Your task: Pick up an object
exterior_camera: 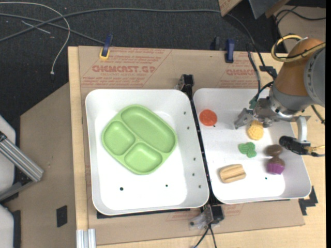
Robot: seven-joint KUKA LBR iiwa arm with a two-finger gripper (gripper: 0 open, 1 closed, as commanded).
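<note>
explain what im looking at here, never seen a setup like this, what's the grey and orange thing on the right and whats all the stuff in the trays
The grey and orange thing is a robot arm reaching in from the right. Its gripper, a two-finger claw, sits just above a yellow toy; I cannot tell whether it grips it. The one camera looks down at a slant on a bench with two shallow white bins. The left bin holds a green divided plate. The right bin holds small toy foods: an orange round piece, a green piece, a brown piece, a purple piece and a tan bun-like piece. Its job is to pick one up.
</note>
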